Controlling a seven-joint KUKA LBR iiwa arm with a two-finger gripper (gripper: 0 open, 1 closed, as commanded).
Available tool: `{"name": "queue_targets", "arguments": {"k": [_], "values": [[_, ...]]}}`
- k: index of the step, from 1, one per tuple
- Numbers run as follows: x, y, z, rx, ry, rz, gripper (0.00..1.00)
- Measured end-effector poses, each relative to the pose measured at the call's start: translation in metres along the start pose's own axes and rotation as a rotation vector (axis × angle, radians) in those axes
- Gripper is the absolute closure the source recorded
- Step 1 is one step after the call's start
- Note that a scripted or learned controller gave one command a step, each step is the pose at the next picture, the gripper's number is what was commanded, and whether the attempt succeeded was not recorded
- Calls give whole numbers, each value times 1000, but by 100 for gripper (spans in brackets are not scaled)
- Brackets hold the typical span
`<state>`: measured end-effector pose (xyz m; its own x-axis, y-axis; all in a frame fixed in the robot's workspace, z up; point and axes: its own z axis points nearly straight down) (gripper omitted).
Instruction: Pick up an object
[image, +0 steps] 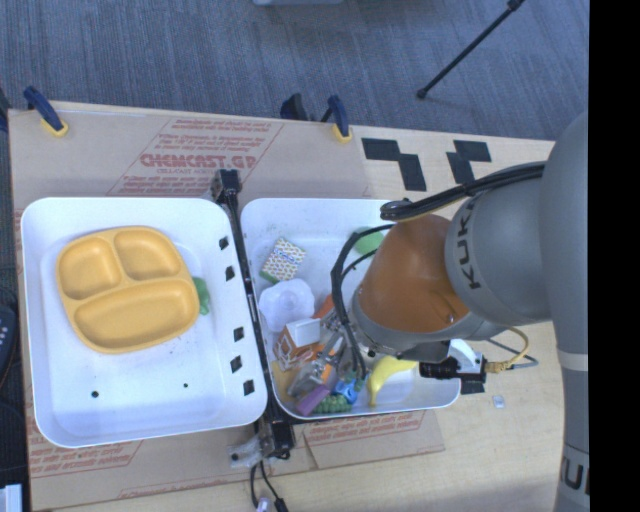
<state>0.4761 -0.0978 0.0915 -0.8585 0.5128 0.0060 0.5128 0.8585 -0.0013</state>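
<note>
The right bin (310, 215) holds a heap of small objects: a checkered packet (283, 259), a clear plastic cup (287, 301), a small orange and white box (300, 338), a yellow banana-like piece (388, 375), and purple, blue and green bits (332, 396) at its near edge. The arm's orange-banded wrist (410, 280) hangs low over the bin's right half and hides what lies beneath. My gripper (332, 360) reaches down into the clutter beside the orange box. A green object (368, 241) peeks out behind the wrist.
The left bin (60, 400) carries a yellow divided tray (127, 287) with a small green thing (203, 296) at its right edge. A black divider with clips (240, 300) runs between the bins. Cardboard lies under both bins, with clamps along its far edge.
</note>
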Motion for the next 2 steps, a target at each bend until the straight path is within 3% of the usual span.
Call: {"name": "queue_targets", "arguments": {"k": [1, 2], "values": [[-4, 4, 0, -1, -5, 86, 0], [-51, 31, -1, -1, -6, -134, 0]]}}
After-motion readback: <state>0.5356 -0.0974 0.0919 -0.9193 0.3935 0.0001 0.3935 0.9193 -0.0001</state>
